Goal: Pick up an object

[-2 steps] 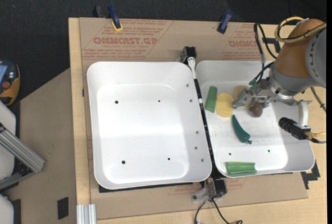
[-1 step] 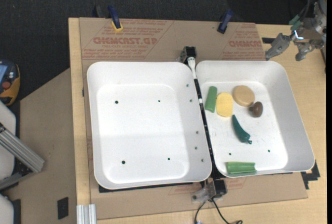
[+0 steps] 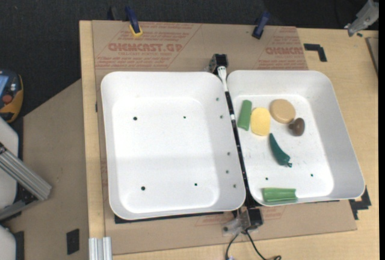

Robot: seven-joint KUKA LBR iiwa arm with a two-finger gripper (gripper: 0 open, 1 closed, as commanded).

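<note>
- Nothing looks picked up yet: every object lies flat on the floor of the right bin [image 3: 337,150], so as far as I can judge the whole grasp is left to do.
- The gripper's state I cannot tell from where I stand.
- The left bin [image 3: 120,132] has just its white floor with a few dark dots.
- In the right bin, a light green block [image 3: 245,114] lies just beside the inner wall, its long axis running nearly straight away from me, tilted slightly.
- A yellow piece [image 3: 260,122] touches that block on its right, and a round tan disc [image 3: 282,111] sits just beyond it, with a small brown lump [image 3: 296,126] touching the disc's lower right.
- A dark green pepper-like piece [image 3: 279,150] lies below the yellow one, long axis slanting from upper left to lower right, narrow tip pointing toward the near right.
- A second green block [image 3: 279,195] lies at the near edge, long axis running left to right.
- Any of these could serve; the near block stands well apart from the others and looks the easiest to reach.
</note>
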